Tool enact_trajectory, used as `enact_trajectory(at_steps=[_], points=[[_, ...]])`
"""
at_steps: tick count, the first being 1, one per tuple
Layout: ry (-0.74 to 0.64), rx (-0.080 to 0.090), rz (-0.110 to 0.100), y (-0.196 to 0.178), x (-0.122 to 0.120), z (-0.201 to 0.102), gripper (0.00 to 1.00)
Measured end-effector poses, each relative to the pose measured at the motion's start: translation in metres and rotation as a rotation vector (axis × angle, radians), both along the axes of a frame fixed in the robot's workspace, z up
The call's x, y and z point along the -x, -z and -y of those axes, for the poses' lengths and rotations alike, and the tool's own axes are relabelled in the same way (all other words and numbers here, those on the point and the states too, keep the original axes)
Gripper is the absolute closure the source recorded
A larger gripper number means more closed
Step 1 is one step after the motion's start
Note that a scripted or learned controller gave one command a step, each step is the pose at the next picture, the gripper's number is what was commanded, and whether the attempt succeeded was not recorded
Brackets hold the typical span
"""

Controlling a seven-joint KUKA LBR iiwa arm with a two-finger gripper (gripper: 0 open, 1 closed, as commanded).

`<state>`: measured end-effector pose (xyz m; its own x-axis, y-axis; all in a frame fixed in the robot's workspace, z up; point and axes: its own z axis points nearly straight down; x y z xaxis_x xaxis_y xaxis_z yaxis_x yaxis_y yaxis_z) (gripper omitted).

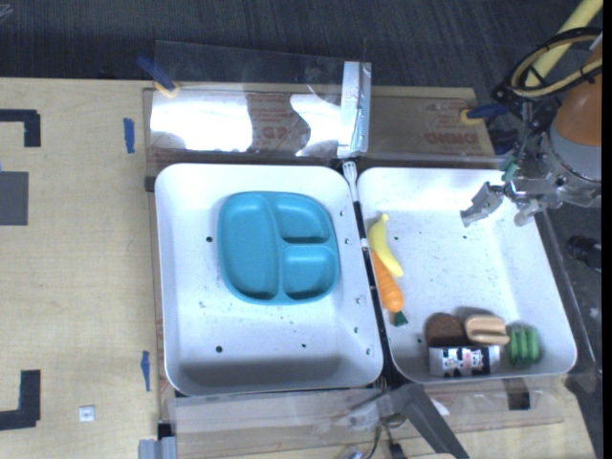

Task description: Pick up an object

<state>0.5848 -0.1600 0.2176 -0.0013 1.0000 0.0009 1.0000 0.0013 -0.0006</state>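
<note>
My gripper (500,206) hangs over the upper right part of the right bin (449,189), its two fingers spread apart with nothing between them. Well to its lower left, a yellow banana (382,245) and an orange carrot (389,289) lie along the bin's left wall. In the bin's near right corner sit a brown round piece (445,329), a tan bun-like piece (486,329), a green ridged piece (523,343) and a black-and-white can (464,360) on its side.
The left bin (182,285) holds a blue divided plate (279,245). A clear panel with a metal edge (356,108) stands behind the bins. Cables (550,60) and the arm's orange band (583,118) are at the upper right.
</note>
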Motion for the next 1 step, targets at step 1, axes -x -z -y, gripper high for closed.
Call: enact_trajectory(at_steps=[1], points=[[0.084, 0.000, -0.009, 0.1079, 0.0629, 0.0337, 0.00]])
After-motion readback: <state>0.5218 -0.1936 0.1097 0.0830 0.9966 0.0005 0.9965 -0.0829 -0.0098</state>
